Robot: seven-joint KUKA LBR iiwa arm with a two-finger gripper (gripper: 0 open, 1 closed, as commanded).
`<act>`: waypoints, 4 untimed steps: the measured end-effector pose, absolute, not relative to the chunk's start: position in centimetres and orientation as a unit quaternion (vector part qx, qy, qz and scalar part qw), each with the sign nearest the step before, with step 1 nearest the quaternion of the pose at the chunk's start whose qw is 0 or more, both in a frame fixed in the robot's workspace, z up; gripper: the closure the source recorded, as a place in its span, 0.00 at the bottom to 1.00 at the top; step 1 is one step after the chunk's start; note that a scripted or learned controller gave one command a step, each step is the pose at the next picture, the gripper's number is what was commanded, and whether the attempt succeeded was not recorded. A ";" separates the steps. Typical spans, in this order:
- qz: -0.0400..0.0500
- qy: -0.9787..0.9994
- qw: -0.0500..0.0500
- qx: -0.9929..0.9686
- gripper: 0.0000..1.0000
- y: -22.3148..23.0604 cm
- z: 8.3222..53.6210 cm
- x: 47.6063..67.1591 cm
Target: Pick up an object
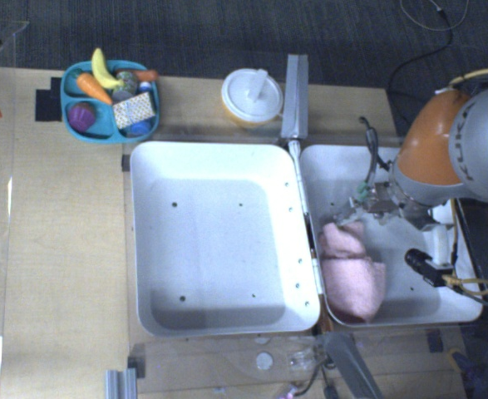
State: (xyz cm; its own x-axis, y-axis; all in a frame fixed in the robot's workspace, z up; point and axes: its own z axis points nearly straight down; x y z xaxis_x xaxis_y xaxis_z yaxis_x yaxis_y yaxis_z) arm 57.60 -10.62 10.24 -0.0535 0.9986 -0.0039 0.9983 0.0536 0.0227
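A pale wooden counter (52, 248) stands on dark grey carpet (185, 15). A thin looped cable (431, 11) lies on the carpet beyond the counter's far right corner.

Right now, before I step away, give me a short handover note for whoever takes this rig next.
Gripper: low in the right bin, near its back wall, just above the pink cloth. I cannot tell from this view whether it grips anything.
Things: the pink cloth lies bunched against the right bin's left wall. A blue tray of toy food and a lidded white cup sit on the bench behind the left bin.
Done: nothing visibly lifted.
Left: grasp and raise an object, most likely the cloth.
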 end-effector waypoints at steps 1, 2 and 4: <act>0.006 0.761 0.008 0.649 0.00 -9.5 9.1 53.1; 0.008 0.761 0.011 0.648 1.00 -9.4 10.3 53.4; 0.001 0.845 0.003 0.534 0.00 -9.7 22.7 59.2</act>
